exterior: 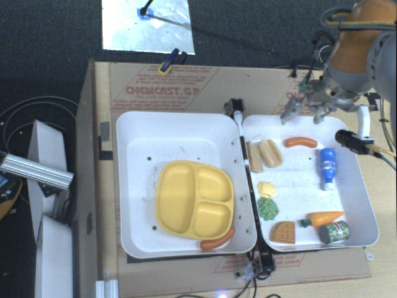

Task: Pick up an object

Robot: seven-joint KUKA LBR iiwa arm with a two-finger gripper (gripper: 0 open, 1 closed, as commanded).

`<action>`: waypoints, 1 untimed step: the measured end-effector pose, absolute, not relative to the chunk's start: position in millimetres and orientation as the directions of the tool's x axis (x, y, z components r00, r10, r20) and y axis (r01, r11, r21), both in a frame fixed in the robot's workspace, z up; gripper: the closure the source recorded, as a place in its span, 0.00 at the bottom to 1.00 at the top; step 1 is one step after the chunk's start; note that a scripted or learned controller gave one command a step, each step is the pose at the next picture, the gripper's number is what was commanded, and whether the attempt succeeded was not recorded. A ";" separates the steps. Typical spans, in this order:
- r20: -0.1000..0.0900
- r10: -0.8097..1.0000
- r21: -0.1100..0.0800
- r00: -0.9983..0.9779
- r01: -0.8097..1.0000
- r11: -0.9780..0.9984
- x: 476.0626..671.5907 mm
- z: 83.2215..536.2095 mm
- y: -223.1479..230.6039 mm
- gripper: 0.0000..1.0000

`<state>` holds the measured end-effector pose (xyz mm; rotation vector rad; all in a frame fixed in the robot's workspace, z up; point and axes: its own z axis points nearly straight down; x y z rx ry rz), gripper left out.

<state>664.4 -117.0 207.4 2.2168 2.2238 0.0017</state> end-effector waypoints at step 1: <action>-0.001 1.000 0.006 -0.004 1.000 0.004 659.2 99.5 -103.3 0.00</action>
